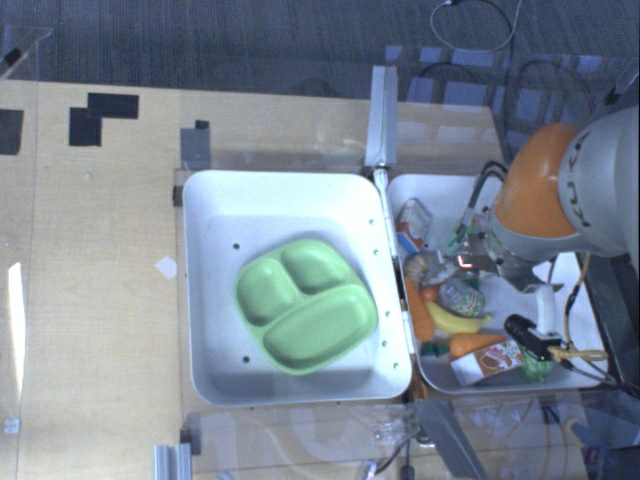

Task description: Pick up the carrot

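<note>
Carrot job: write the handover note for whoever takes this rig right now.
Gripper: low in the right bin, over the clutter near its left side; finger state unclear.
Carrot: lying near the front wall of the right bin, beside the banana, not held.
Left bin: holds a green tray.
Done: nothing lifted yet.
Left: grasp the carrot and raise it.

Single fixed camera, above bench (pixel 100 268), slanted downward, both bins framed
</note>
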Tool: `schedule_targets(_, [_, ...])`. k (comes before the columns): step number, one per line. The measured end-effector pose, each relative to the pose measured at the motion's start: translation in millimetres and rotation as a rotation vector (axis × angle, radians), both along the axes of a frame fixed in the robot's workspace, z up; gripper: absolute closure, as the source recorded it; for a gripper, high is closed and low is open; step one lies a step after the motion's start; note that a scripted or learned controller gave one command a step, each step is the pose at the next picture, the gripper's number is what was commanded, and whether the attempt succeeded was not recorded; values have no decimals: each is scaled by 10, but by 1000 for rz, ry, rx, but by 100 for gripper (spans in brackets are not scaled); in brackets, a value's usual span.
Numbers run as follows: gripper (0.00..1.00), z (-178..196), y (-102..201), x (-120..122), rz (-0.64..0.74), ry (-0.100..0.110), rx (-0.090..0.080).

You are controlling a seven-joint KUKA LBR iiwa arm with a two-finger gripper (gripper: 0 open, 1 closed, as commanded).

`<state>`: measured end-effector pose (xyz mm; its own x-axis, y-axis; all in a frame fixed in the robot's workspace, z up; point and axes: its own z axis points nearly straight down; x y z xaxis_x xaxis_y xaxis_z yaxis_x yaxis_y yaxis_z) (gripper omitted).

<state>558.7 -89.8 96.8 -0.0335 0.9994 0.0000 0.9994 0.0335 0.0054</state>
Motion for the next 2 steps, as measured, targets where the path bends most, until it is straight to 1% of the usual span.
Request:
schedule_targets(1, [0, -31, -225, -634, 408, -22, -11])
schedule_targets(2, [100, 82, -199, -612, 410, -25, -7])
